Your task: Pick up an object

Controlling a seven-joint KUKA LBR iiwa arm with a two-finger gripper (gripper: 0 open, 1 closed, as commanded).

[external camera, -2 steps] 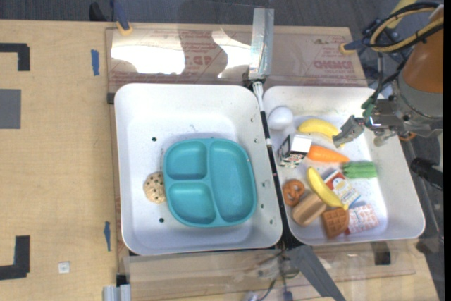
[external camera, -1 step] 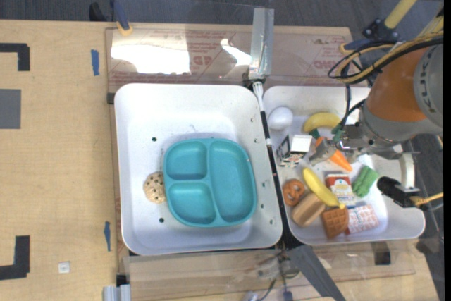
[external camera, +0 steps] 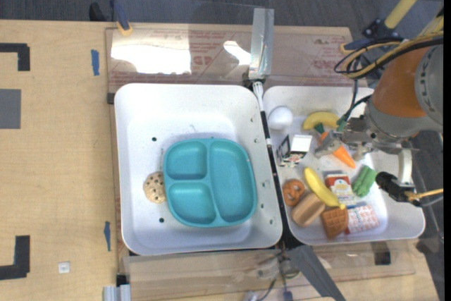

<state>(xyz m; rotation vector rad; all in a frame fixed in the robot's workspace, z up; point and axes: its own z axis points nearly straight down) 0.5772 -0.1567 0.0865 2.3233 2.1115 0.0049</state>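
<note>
Two white bins sit side by side on the bench; the arm (external camera: 412, 91) reaches over the right bin (external camera: 409, 225). Its gripper (external camera: 337, 137) hangs low above that bin's upper middle, and whether it is apart, together or clamped on anything cannot be told from this angle. An orange carrot (external camera: 344, 156) lies just below the gripper, and a yellow banana (external camera: 318, 120) just up and to its left. Further left sit a white ball (external camera: 280, 116) and a small white box (external camera: 299, 145). Below the gripper lie a second banana (external camera: 320, 187), a green vegetable (external camera: 364, 180), a bread roll (external camera: 307, 209) and a waffle (external camera: 335, 220). Well to the gripper's left, in the left bin (external camera: 134, 109), rest a teal divided tray (external camera: 209, 182) and, touching its left edge, a cookie (external camera: 153, 187).
</note>
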